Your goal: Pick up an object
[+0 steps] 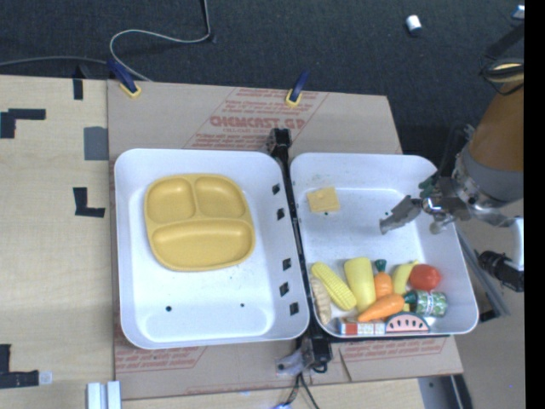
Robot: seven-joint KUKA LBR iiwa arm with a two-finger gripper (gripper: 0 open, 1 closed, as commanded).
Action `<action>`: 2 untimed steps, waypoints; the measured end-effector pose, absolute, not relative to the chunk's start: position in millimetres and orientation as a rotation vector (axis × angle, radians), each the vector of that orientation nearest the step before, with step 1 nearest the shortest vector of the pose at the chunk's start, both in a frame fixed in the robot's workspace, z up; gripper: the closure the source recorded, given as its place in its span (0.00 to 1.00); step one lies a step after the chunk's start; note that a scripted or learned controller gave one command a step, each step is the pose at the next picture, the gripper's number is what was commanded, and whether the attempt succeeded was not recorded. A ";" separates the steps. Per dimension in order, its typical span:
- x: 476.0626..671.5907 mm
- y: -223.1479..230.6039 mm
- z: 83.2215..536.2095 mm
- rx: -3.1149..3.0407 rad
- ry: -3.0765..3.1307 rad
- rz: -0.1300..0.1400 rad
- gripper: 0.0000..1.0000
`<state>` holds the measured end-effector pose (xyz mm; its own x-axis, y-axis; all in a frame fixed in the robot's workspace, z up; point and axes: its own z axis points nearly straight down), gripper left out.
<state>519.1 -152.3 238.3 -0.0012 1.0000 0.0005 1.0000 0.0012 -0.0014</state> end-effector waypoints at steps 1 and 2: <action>485.7 -149.4 94.2 -2.219 -2.219 0.001 0.00; 574.6 -126.6 86.0 -2.221 -2.227 -0.004 0.00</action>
<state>574.6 -126.6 86.0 -0.0024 1.0000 -0.0007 1.0000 0.0024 0.0046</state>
